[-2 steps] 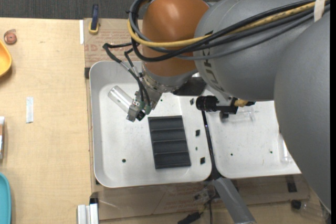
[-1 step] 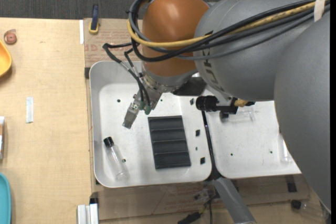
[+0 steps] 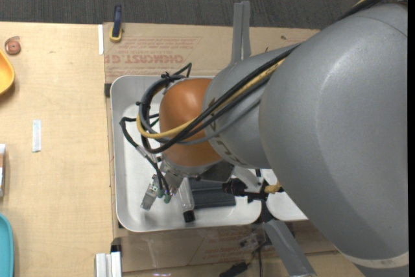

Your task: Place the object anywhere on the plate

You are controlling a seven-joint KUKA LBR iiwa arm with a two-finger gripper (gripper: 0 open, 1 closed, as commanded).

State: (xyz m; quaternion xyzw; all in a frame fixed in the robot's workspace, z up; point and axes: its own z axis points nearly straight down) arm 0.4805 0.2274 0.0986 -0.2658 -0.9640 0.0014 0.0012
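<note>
A: Where is the arm?

B: The arm (image 3: 324, 133) fills the right half of the frame and reaches left over the white bin (image 3: 120, 159) in the middle. Its orange band (image 3: 181, 120) sits above the centre of that bin, and black and yellow cables (image 3: 146, 130) loop around the band's left side.

A: And the gripper?

B: The gripper (image 3: 167, 204) hangs just below the band, low in the bin near its front wall. From this angle I cannot tell how far open it is, or whether it has hold of anything.

A: Can you see the object?

B: Not with any certainty. A dark block (image 3: 211, 194) lies just to the right of the gripper, under the arm, but it is too shadowed to say whether it is the object or part of the wrist.

A: The plate?

B: A white rounded edge pokes out from under the arm at the bin's lower right corner; that is the plate (image 3: 288, 205), most of it covered.

A: What else is on the bench?

B: Printed cardboard (image 3: 155, 52) lies behind the bin, with a blue clip (image 3: 117, 19) at its upper left corner. On the wooden bench (image 3: 65, 191) to the left are a small white strip (image 3: 36, 136), a small round reddish thing (image 3: 11, 45), a yellow thing (image 3: 4, 74) at the left edge, and a teal thing (image 3: 5, 246) in the lower left corner.
</note>
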